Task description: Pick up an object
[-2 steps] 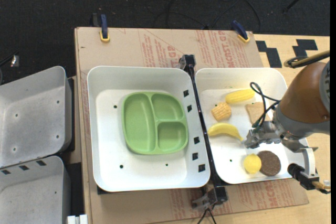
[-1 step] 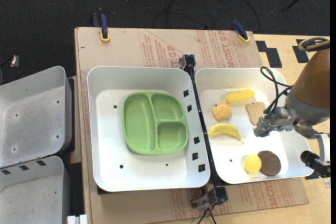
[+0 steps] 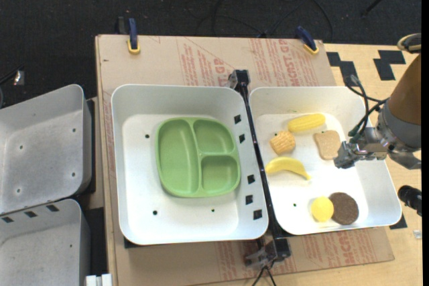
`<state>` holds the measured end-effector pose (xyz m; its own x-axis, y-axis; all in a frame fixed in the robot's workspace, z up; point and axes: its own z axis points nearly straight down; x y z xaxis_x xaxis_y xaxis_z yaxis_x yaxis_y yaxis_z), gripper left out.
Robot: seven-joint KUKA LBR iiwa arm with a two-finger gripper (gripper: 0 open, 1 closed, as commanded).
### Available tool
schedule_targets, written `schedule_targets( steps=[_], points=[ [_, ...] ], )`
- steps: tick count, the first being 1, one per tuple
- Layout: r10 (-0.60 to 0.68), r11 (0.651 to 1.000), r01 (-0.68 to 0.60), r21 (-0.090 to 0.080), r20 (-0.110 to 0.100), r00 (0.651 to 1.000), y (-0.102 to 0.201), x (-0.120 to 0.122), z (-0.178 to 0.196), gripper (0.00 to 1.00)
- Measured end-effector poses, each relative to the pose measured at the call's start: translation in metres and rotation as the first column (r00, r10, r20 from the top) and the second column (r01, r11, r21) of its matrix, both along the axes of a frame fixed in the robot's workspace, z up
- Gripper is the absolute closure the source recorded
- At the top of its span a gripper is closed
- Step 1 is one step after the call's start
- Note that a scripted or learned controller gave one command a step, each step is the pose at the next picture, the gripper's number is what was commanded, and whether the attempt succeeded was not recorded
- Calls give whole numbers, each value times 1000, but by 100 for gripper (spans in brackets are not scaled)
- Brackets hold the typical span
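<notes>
The right bin holds several toy foods. A yellow corn cob lies at the back, with an orange waffle-like piece in front of it to the left. A tan bread slice lies mid-bin. A yellow banana rests near the bin's left wall. A yellow round piece and a brown cookie sit side by side at the front. My gripper hangs just right of the bread slice, over the bin floor.
The left bin holds a green divided plate. A black divider runs between the bins. Two clamps hold the cardboard base at the back. Spare white trays lie off the bench to the left.
</notes>
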<state>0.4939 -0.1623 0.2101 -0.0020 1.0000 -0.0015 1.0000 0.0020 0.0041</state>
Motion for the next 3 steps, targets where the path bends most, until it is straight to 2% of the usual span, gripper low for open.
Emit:
schedule_targets(
  steps=[1, 3],
  points=[
    [0, 1000, 0, 0, -1, 1000, 0, 1, 18, 100],
    [6, 1000, -6, 3, -3, 1000, 98, 32, 11, 100]
  ],
)
